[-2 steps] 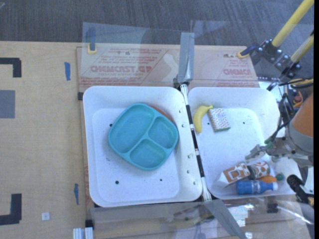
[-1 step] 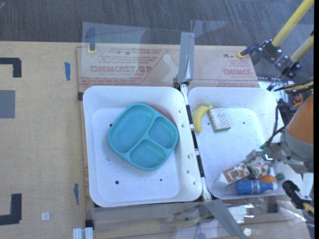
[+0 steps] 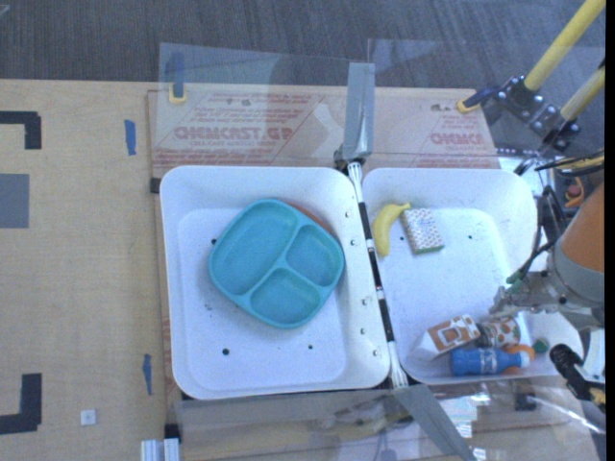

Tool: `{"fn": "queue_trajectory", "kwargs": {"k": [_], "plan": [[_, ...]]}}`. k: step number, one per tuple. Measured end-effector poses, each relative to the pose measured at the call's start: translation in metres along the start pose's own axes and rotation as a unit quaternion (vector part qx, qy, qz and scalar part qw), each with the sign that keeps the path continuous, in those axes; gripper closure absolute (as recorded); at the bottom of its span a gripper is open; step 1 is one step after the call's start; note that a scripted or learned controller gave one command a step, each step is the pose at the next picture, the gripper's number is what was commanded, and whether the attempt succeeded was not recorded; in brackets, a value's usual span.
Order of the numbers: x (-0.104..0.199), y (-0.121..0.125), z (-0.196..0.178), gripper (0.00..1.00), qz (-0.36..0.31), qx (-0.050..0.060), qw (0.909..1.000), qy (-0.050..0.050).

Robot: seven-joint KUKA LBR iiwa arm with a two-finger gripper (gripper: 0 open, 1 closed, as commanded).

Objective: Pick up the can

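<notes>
Reaching in from the right edge, the arm shows its orange band and grey wrist over the near right corner of the right bin. The gripper hangs low above the cluster of things in that corner. Its metal parts blur together against the white floor, so I cannot tell whether the claw is open or closed, and nothing can be seen held in it. Just below the gripper lies a small brown-and-white patterned item that looks to be the can, though it is too small and too crowded to be sure. It sits on the bin floor between an orange-and-white box on its left and the bin's right wall. A blue bottle with an orange cap lies on its side just in front of both, against the near wall. Well apart, at the far left of the same bin, a banana lies beside a speckled block. The left bin holds a teal divided plate, tilted, with a reddish edge peeking from under its far side.
</notes>
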State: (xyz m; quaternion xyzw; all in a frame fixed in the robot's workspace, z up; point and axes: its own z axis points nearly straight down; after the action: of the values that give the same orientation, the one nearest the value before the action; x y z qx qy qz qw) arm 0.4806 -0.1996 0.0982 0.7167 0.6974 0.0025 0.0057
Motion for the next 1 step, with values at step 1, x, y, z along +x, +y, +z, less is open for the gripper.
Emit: {"fn": "queue_trajectory", "kwargs": {"k": [1], "plan": [[0.0001, -0.0001, 0.0001, 0.00, 0.000, 0.000, 1.0000, 0.000]]}}
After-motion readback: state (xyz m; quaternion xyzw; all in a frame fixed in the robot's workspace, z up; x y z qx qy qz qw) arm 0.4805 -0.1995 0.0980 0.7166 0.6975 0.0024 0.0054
